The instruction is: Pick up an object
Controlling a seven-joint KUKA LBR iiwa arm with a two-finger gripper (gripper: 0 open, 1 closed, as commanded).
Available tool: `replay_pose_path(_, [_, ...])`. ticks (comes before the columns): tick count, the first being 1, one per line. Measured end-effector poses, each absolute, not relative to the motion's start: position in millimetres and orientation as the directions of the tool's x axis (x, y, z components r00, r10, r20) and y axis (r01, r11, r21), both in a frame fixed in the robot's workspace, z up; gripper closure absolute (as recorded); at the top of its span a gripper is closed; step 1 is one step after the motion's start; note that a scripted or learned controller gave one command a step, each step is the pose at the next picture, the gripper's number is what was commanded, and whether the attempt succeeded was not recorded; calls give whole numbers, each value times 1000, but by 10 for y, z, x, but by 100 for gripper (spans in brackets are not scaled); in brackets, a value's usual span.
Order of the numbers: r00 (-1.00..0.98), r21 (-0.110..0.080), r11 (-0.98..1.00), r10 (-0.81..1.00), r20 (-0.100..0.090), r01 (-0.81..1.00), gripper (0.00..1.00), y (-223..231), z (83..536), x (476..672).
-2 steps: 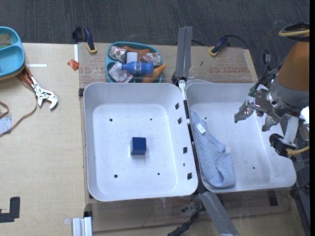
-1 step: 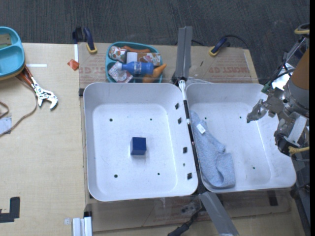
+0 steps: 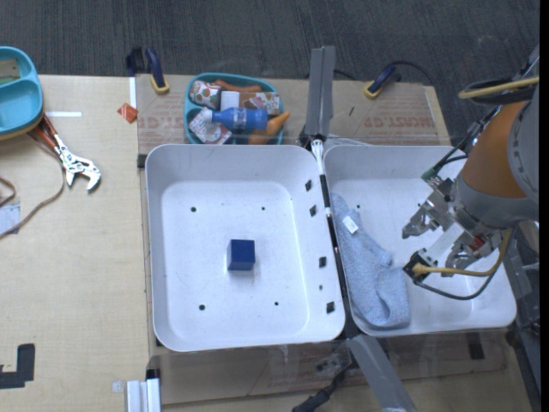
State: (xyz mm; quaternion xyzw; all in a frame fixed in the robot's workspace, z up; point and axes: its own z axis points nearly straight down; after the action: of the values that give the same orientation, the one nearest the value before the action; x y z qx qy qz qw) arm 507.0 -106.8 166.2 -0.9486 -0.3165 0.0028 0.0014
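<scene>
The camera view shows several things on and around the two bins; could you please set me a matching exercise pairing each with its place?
Things:
1. blue cube
2. grey cloth
3. wrench
4. gripper

Places:
A. on the bench, left of the bins
B. over the right bin
C. in the left bin
D. lying in the right bin, along its left side

Pairs: 1-C, 2-D, 3-A, 4-B
</scene>
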Motion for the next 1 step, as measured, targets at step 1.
replay_pose_path(1, [757, -2, -757, 653, -4, 653, 0, -685, 1907, 5472])
